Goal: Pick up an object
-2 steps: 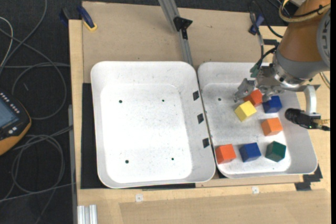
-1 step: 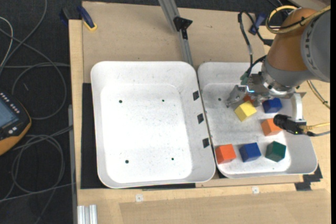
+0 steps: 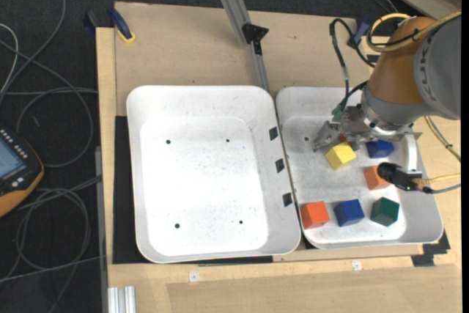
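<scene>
The hand (image 3: pixel 331 137) hangs low over the upper part of the right bin (image 3: pixel 308 102), its grey metal fingers (image 3: pixel 322 139) pointing toward the view's left; whether they are spread or pressed together cannot be told, and no object is seen between them. The yellow block (image 3: pixel 341 155) lies just below and slightly right of the fingertips, very near them, turned at a slant to the bin walls; contact cannot be confirmed. It is judged the likeliest object to be picked, so the coming move turns on a short shift down-view and toward the right. Outward from it, a blue block (image 3: pixel 379 149) sits just beside it on the right, partly under the wrist, and an orange block (image 3: pixel 375 177) lies below that one, next to a black cable fitting (image 3: pixel 394 176). Along the near wall stand a second orange block (image 3: pixel 315 213), a second blue block (image 3: pixel 349 212) and a green block (image 3: pixel 384 211), well apart from the hand. Open floor lies to the left of the yellow block, up to the divider beside the left bin (image 3: pixel 146 102); the crowded side is the right
</scene>
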